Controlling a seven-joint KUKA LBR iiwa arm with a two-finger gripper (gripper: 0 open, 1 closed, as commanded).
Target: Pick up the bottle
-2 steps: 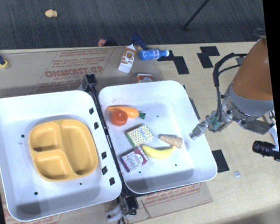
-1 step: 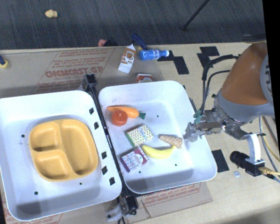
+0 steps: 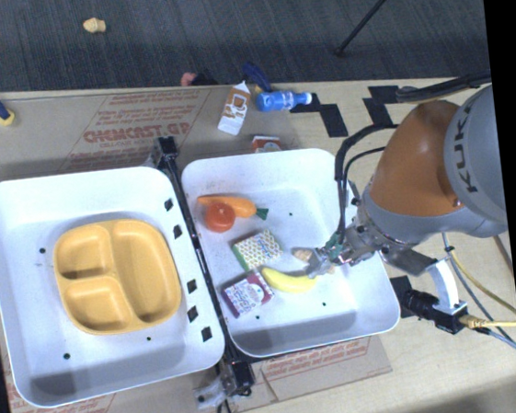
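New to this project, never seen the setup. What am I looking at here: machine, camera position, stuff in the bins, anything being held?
One fixed camera looks down at a slant on a bench with two shallow white bins. A grey robot arm with an orange band reaches in from the right; its gripper sits low in the right bin, by a banana. That bin also holds a carrot, a tomato and two small packets. The left bin holds a yellow divided tray. A blue bottle lies outside, behind the bins. Whether anything is held is unclear.
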